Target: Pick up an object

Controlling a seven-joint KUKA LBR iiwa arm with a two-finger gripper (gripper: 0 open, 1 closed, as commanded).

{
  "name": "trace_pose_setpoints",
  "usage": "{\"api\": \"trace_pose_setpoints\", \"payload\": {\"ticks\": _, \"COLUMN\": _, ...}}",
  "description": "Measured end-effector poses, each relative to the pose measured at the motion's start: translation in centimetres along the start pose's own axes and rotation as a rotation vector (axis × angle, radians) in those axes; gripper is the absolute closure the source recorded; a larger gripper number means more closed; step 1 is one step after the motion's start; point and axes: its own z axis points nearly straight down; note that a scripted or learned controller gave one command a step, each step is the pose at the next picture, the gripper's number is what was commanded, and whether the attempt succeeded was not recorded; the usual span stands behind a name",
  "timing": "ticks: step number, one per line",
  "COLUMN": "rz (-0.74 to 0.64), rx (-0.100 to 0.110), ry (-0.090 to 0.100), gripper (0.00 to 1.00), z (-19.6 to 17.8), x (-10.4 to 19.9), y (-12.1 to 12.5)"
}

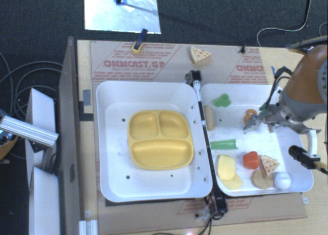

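The small orange object (250, 113) lies in the upper part of the right bin (307, 177), touching or just beside the claw (254, 122), though I cannot tell whether the claw is open, closed or gripping it. From left to right there are two white bins: the left bin (110, 126) holds one yellow divided plate (160, 139), and the right bin holds two green pieces, one tan stick, two yellow pieces, one red piece (250, 160), one pizza slice, one brown cookie and one white egg. On the cardboard sheet (169, 59) behind them lies one more pizza wedge (200, 54), beside red print too blurred to make out
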Motion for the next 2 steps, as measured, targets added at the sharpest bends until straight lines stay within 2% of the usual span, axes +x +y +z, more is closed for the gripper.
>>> {"api": "trace_pose_setpoints", "payload": {"ticks": 1, "rz": 0.001, "rx": 0.005, "ry": 0.003, "gripper": 0.00, "z": 4.8, "x": 4.3, "y": -7.8}}
{"api": "trace_pose_setpoints", "payload": {"ticks": 2, "rz": -0.001, "rx": -0.002, "ry": 0.001, "gripper": 1.00, "z": 3.5, "x": 4.1, "y": -7.4}}
